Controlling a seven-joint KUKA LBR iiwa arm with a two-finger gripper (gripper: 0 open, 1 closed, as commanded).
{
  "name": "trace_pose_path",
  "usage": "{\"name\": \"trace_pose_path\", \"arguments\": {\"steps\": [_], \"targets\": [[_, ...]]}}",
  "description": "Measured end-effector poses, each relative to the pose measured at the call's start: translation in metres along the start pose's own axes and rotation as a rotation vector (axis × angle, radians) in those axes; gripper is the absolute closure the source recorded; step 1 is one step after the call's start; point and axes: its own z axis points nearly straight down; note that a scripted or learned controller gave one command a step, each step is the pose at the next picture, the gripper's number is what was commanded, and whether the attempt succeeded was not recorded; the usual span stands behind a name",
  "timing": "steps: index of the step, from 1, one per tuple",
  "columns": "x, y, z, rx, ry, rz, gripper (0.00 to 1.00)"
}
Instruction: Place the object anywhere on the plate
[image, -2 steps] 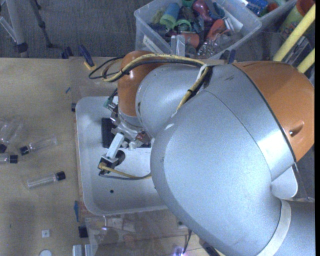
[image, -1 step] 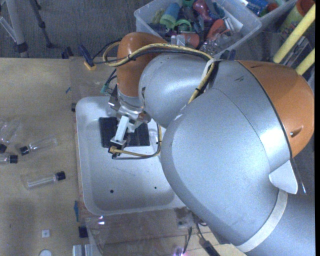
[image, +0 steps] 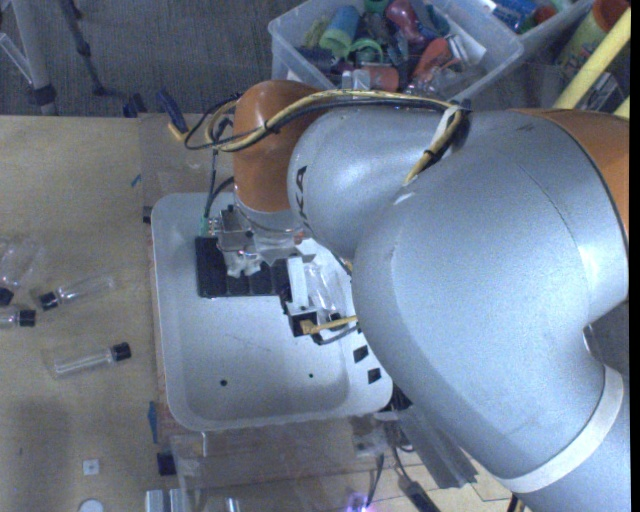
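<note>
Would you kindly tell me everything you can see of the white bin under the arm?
The white bin is a shallow tray of what looks like plastic, with rounded corners and a low rim, resting flat on the wooden bench. Its floor shows two small dark spots. A flat black rectangle lies near its far left corner, with the gripper just over it. The grey arm hides the bin's right side.

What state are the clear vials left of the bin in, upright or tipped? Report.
Tipped: the vials lie on their sides on the bench, black caps pointing sideways.
</note>
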Motion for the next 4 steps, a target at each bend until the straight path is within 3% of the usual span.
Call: {"name": "trace_pose_path", "arguments": {"steps": [1, 2, 3, 4], "targets": [[-0.013, -0.042, -0.043, 0.0, 0.002, -0.492, 1.0], [-0.009, 0.028, 0.008, -0.016, 0.007, -0.109, 1.0], [-0.007, -0.007, 0.005, -0.007, 0.001, -0.598, 1.0], [-0.011, 0.021, -0.011, -0.007, 0.0, -0.447, 1.0]]}}
